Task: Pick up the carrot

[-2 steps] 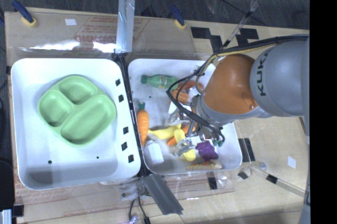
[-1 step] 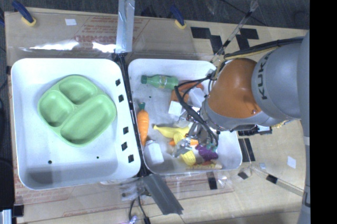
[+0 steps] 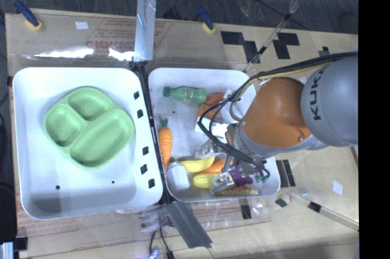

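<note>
Arm (image 3: 286, 114) reaches in from 3 o'clock, wrist bent down over right bin (image 3: 183, 78); "KU" readable on grey link. Gripper (image 3: 234, 175) at bin's 5 o'clock among clutter, grip state can't tell. Carrot (image 3: 165, 141) at bin's 9 o'clock edge.

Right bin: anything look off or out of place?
Nothing spilled or damaged. The carrot lies against the right bin's left wall, apart from the toy food bunched at the near edge, where the gripper is.
</note>
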You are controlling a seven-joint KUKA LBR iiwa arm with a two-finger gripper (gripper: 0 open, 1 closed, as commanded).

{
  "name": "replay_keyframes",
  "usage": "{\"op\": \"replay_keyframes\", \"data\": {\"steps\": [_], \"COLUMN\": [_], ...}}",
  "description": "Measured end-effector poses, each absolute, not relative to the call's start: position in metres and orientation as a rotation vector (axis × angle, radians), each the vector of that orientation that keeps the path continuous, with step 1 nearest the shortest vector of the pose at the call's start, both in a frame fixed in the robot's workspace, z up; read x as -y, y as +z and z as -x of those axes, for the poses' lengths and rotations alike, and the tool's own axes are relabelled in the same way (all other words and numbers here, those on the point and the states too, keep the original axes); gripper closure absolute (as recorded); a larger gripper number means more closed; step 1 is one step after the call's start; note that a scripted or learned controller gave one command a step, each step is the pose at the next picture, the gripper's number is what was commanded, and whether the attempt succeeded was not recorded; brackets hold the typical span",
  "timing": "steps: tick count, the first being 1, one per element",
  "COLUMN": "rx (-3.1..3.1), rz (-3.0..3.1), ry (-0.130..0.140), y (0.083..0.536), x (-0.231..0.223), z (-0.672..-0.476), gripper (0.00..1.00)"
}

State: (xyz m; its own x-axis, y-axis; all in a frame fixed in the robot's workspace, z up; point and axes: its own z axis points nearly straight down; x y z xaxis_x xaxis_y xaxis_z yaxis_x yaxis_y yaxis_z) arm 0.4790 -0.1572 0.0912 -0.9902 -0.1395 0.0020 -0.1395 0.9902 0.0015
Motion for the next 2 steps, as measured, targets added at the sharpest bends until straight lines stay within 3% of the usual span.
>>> {"op": "replay_keyframes", "data": {"steps": [1, 2], "rx": [3.141, 3.100], "rz": [0.089, 0.500], "ry": [-0.001, -0.002], "y": [0.098, 0.092], "x": [0.155, 0.169], "z": [-0.499, -0.478], "gripper": [0.00, 0.00]}}
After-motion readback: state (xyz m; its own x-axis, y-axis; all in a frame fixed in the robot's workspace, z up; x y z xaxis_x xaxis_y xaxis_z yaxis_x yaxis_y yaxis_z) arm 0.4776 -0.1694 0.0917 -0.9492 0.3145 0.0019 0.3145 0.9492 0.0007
